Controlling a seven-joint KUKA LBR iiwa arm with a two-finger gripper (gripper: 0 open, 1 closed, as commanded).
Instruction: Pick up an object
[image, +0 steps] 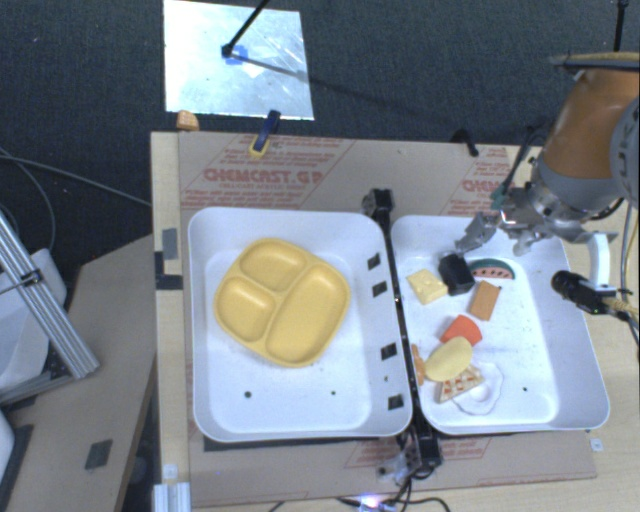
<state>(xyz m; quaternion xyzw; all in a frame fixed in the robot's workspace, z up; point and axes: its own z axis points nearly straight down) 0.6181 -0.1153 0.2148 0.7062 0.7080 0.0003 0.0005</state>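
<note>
Arm over right bin (585, 395), toy food below, nothing seen held.

Counted largest first: two white bins; one yellow divided plate (283, 301) in left bin (215, 400); about eight small food pieces in right bin, among them cheese wedge (427, 286), orange block (485, 299), watermelon slice (492, 268), black piece (455, 272). Judged light, stiff, slick plastic; best pinched across flat sides. Gripper (497, 232) near the black piece; jaw state could not be told.
</note>
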